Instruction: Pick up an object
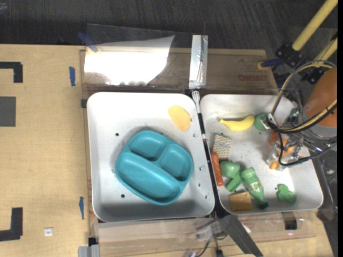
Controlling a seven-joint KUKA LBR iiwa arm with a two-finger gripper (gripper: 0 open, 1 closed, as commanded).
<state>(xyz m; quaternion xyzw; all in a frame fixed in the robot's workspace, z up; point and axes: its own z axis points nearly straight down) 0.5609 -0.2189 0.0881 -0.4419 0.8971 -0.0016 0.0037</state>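
Overhead view of the bench, read from left to right. In the left bin (102, 143) you see a teal divided tray (154, 166) lying flat near the middle, and a yellow chip-shaped piece (180, 117) at the far right corner, just beside the wall shared with the right bin (311, 189). Both are well apart from the arm, so you should leave them alone. Across the divider, an orange carrot-like piece (216, 168) lies along the left wall, a speckled card (222, 144) sits just beyond it, and a cluster of green toy vegetables (242, 180) crowds together with a small brown block (240, 201) at the near edge; these touch or nearly touch one another, so a descent there risks pinching two things at once. Farther back, a yellow banana (239, 123) lies with clear floor around most of it, its right tip near a green piece (261, 123). A lone green piece (285, 194) rests near the right corner. The gripper (278, 154) hangs low over the right part of this bin, partly wrapped in cables; you cannot tell from this angle how far it is spread, and nothing is seen held in it. For a sound pick, you should choose an isolated target such as the banana or the lone green piece, centre over its narrow axis, descend straight, and close only once the target lies squarely between the two sides.
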